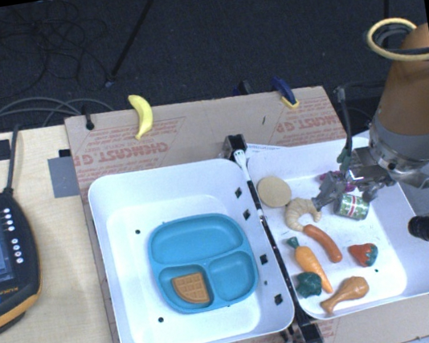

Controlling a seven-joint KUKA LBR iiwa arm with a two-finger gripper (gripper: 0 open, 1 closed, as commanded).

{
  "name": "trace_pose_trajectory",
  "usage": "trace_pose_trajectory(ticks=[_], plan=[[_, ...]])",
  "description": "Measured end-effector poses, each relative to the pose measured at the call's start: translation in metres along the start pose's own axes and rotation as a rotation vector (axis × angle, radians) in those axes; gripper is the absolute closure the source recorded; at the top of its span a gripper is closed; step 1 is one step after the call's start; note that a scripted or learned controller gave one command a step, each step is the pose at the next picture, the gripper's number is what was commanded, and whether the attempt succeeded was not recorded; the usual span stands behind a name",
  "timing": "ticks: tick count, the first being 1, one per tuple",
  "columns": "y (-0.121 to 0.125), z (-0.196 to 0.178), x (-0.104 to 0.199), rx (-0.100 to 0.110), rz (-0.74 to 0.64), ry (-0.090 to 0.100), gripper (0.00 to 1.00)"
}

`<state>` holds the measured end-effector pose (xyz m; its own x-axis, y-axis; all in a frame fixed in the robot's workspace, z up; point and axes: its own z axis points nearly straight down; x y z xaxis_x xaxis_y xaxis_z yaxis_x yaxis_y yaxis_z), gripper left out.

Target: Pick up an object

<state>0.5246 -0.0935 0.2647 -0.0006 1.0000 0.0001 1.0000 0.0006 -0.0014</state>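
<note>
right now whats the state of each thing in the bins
claw: low in the right bin, by the can
can: on its side
blue plate: flat in the left bin
waffle: in a plate compartment
chicken leg: lying flat
carrot: lying flat

Light falls evenly from above, bright enough that the two shallow white plastic bins (125, 222) verge on washed out, with only soft, short shadows under the toy foods and along the bin rims. The dark floor at the top of the view (175, 35) stays dim and grainy, its cables barely separated from it. Focus is soft overall, and the large grey and orange robot arm (410, 101) at the right looks smeared and blurred.
</note>
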Motion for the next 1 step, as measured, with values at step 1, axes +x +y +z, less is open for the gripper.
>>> trace_pose_trajectory(ticks=[1], plan=[[-0.0153, 0.1462, -0.0185, 0.017, 0.002, 0.003, 0.00]])
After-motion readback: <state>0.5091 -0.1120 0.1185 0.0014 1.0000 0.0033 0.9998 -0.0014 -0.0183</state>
